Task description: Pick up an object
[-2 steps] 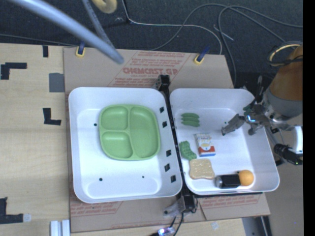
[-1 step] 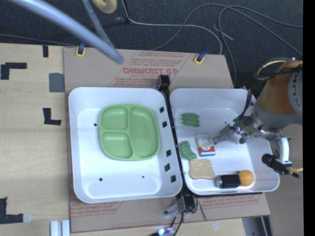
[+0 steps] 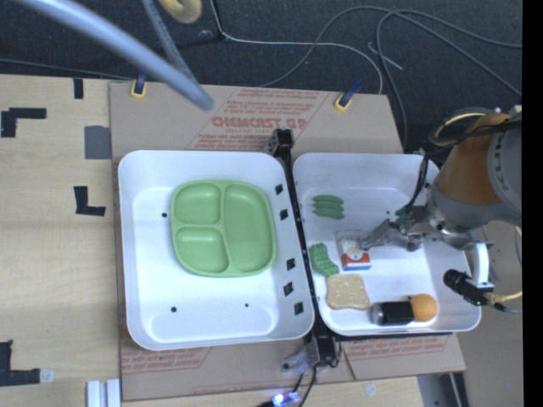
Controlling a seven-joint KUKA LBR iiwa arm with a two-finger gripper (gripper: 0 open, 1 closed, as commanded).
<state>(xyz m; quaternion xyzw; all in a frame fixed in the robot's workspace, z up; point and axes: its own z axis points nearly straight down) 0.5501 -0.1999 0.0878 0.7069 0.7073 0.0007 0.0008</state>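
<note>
Tool (image 3: 361, 242) reaches into the right bin (image 3: 373, 172), its tip just above a small red-and-white carton (image 3: 355, 258); whether its fingers are spread I cannot tell. Beside the carton lie 2 green pieces and toast (image 3: 347, 292).

Robotics lab test cell: two white bins (image 3: 136, 253) clamped on printed cardboard (image 3: 254, 117) over a plywood counter (image 3: 51, 227), loose cables (image 3: 356, 24) at 12 o'clock, black tape markers (image 3: 25, 119) at 9 o'clock.
</note>
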